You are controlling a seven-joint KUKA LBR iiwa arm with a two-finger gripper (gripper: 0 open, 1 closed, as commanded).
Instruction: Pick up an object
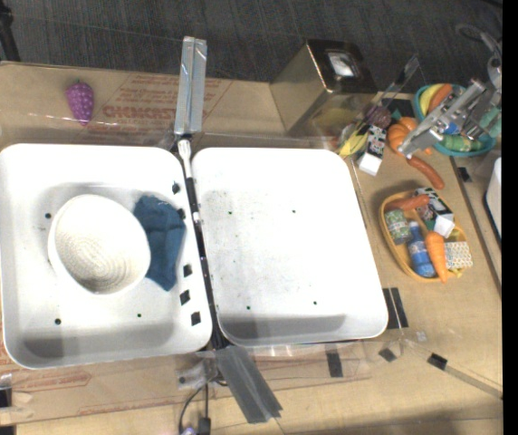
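Hat (100,243) and blue cloth (161,239) lie touching in the left bin (10,333), awaiting a pick; gripper state cannot be told.

You get even overhead light, bright on both white bins (277,166), which verge on overexposure. Soft shadows pool along their near walls. Focus is slightly soft throughout; the dark floor (241,12) shows grain.
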